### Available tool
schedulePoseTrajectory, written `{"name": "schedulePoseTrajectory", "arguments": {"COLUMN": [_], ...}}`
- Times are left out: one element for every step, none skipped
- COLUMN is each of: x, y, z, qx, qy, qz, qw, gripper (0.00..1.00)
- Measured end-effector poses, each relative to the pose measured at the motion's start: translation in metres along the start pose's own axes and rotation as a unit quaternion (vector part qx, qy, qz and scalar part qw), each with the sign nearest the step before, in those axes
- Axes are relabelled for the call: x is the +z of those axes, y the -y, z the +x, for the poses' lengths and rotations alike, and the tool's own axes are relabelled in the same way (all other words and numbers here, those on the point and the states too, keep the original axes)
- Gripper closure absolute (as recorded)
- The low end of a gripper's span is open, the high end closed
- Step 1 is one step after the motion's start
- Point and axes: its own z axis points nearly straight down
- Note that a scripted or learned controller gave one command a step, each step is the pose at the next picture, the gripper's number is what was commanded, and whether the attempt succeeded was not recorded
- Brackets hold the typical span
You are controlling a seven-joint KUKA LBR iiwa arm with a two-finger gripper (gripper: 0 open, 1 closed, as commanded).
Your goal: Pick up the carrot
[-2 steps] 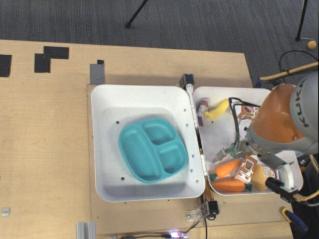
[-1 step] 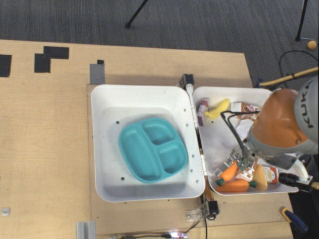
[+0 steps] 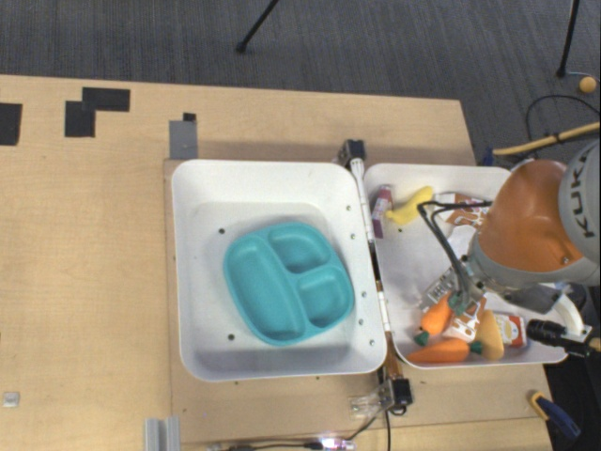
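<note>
Bench: light wood top on grey carpet, two white bins side by side.
Left bin: holds a teal divided plate, nothing else.
Right bin: cluttered; yellow banana-like toy at 11 o'clock, a pile of items at 6 o'clock.
Carrot: orange, lying flat against the bin's 6 o'clock wall; a second orange piece sits just above it, touching or nearly so.
Arm: enters from 3 o'clock, wrist over the pile.
Gripper: low over the clutter, just above the carrot; can't tell how wide it stands.
Risk: tight packing, so it may grab the neighbouring orange piece or the packet instead.
Risk 2: carrot hugs the wall, one side may hit the rim and the carrot slip out.
</note>
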Motion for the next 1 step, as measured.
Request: {"name": "schedulePoseTrajectory", "arguments": {"x": [-0.0853], "y": [-0.0230], "z": [0.0317], "qx": [0.183], "qy": [-0.004], "qz": [0.006], "qw": [0.9830], "gripper": [1.00]}}
